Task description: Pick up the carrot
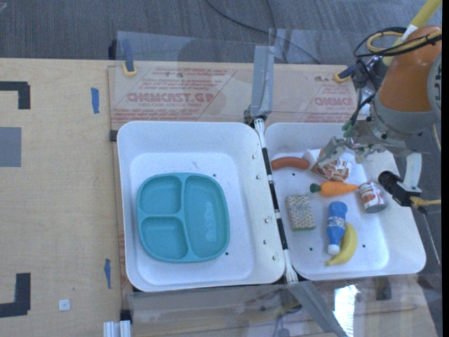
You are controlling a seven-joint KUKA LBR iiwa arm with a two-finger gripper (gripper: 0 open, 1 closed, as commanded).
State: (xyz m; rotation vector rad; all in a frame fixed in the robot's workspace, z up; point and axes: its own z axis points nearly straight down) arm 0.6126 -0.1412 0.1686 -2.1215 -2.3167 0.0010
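White bins sit side by side on the bench: left bin carries a teal divided plate; right bin holds the clutter. Gripper is poised at the right bin's far edge; its state cannot be told. Carrot lies mid-bin, just below a wrapped snack, beside a can. Descent should be centred on the carrot's body, clear of both neighbours.

Carrot in right bin, just below end effector; teal plate in left bin.
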